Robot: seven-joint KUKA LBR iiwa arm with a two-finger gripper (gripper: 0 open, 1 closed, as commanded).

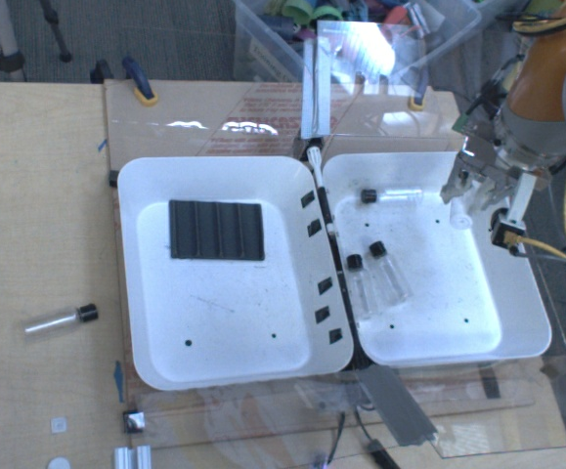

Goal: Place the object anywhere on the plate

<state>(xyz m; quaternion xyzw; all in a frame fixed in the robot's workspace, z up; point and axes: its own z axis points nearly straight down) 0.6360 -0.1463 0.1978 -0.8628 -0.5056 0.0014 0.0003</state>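
End effector (478, 195) hovers over the right bin's (517, 330) far right corner, grip state unclear, so you're still pre-grasp: reach for a clear vial (392, 195) nearby, then carry it left to the black plate (216, 230).

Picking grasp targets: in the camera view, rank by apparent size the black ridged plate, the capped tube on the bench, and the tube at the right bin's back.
1. black ridged plate, clearly largest.
2-3. bench tube and back tube: look alike, left unranked.
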